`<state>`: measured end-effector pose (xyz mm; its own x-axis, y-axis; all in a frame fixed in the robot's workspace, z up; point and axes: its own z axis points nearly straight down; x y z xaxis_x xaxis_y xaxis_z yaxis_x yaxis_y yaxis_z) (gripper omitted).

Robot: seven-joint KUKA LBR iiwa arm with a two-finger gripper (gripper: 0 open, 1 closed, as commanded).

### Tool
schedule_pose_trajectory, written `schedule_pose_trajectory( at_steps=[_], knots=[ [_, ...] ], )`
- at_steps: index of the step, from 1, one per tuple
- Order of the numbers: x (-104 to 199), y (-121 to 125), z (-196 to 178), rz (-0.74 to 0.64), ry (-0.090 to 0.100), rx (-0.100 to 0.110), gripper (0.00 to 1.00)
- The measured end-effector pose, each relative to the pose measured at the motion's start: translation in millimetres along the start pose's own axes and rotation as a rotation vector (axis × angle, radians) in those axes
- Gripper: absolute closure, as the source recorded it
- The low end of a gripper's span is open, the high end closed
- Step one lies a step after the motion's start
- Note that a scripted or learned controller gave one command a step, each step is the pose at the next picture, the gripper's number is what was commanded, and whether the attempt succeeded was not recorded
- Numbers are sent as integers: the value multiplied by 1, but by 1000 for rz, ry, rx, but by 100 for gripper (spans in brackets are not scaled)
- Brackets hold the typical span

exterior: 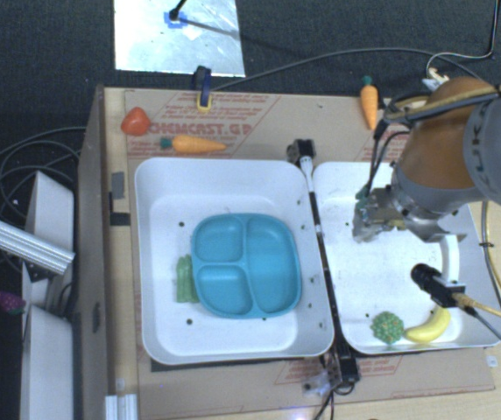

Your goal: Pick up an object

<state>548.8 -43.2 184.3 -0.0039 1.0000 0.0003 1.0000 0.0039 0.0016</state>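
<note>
My gripper hangs low over the upper middle of the right bin, with the grey arm reaching in from the right and hiding that bin's far right part. At the right bin's front edge lie a bumpy green ball and, touching its right side, a yellow banana. Both lie well in front of the gripper. In the left bin sits a blue divided plate, with a green piece lying against its left rim.
Behind the bins on the brown board lie a red tomato, a carrot and a second carrot. A black clip sits where the bins meet. A black connector with a cable hangs from the arm above the banana.
</note>
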Motion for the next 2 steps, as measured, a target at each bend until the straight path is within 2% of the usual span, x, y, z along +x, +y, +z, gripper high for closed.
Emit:
schedule_pose_trajectory(
  at_steps=[1, 2],
  knots=[
    [24, 6, 0, -1, 0, 0, 100],
    [1, 52, -44, -1, -1, -2, 100]
  ],
)
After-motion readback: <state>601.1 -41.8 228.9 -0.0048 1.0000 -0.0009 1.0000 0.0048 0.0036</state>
